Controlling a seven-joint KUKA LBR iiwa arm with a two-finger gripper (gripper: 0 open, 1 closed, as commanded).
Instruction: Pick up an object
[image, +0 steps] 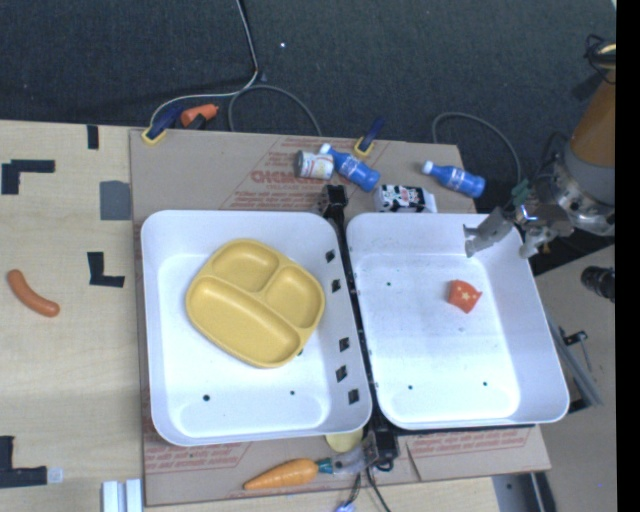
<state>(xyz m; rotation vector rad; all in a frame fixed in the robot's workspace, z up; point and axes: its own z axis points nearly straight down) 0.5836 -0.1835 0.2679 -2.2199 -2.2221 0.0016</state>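
One red piece (462, 295) lies in the right bin (520, 330); the claw (505, 232), spread and empty, hangs just beyond it and should centre before dropping.

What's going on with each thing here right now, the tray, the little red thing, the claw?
Yellow tray: lying flat in left bin, compartments up.
Red piece: loose in right bin.
Claw: above right bin's far edge, apart from red piece.
Carrot: lying outside bins.
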